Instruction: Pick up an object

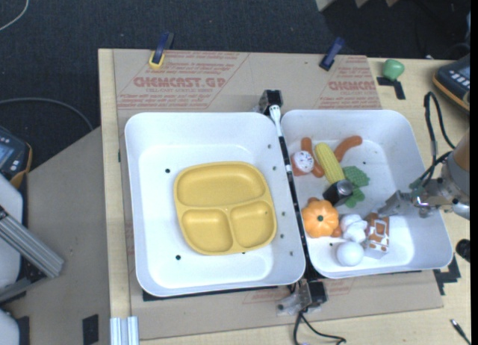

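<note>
From the overhead camera you've got two shallow white bins side by side on the table (224,75). The left bin (149,142) carries a yellow plastic divided tray (222,207). The right bin (403,138) has all the pickable bits: a yellow toy corn cob (327,161), an orange sausage-shaped toy (348,145), a small white-and-red round dial (302,160), a green leafy piece (357,177), a small dark cylinder (337,192), an orange toy pumpkin (321,219), a white ball (348,254) and a brown-and-white block (378,233).

Your pincer (393,203) sits low at the right bin's right side, near the block, pointing left toward the pile. Whether it is spread or closed, you can't tell from here; nothing shows between its tips.

The objects are crowded. For a clean pick I'd judge the block or the white ball best: nearest, at the pile's edge. Come down square over one item, straddle it fully, and avoid the bin wall.
</note>
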Motion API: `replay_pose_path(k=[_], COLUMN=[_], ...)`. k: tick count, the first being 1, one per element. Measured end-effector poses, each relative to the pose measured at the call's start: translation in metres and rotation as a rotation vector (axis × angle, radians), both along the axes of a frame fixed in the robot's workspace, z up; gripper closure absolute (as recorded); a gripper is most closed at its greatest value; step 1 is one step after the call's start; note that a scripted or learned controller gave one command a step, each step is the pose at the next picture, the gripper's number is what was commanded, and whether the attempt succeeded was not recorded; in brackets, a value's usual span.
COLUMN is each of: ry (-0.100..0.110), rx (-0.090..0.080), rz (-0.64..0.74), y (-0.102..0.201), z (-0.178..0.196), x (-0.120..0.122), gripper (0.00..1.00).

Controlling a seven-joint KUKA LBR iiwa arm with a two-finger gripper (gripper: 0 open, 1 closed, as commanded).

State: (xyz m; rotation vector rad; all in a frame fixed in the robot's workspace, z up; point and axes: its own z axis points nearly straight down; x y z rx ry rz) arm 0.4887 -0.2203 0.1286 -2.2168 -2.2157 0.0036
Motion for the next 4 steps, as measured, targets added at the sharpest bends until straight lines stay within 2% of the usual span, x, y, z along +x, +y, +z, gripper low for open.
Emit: replay_pose_path(k=[1, 2, 3, 4], ry=[-0.019, -0.026, -0.012, -0.014], rx=[-0.002, -0.004, -0.007, -0.007], rz=[0.004, 0.002, 0.002, 0.002], y=[0.001, 0.0, 0.009, 0.009], z=[-0.023, -0.012, 0.038, 0.092], x=[0.006, 0.008, 0.008, 0.01], gripper=[0.0, 1.0, 1.0, 1.0])
